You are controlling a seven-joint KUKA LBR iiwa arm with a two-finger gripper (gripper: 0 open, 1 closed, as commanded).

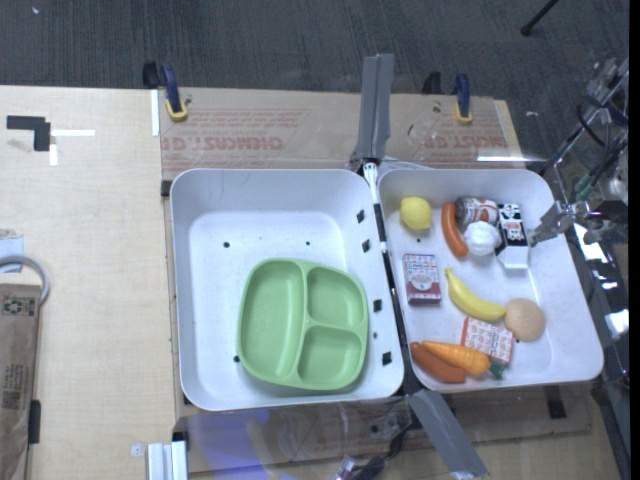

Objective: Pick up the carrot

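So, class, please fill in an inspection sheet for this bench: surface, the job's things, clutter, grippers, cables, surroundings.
Surface: two white bins side by side; left bin holds a green divided plate.
Job's things: carrot lies at the right bin's front edge, beside an orange sausage.
Clutter: lemon, banana, red sausage, small red box, round bun, white ball.
Grippers: gripper at the right bin's far right side; state unclear.
Cables: nothing seen.
Surroundings: cardboard sheet held by clamps, dark floor behind.
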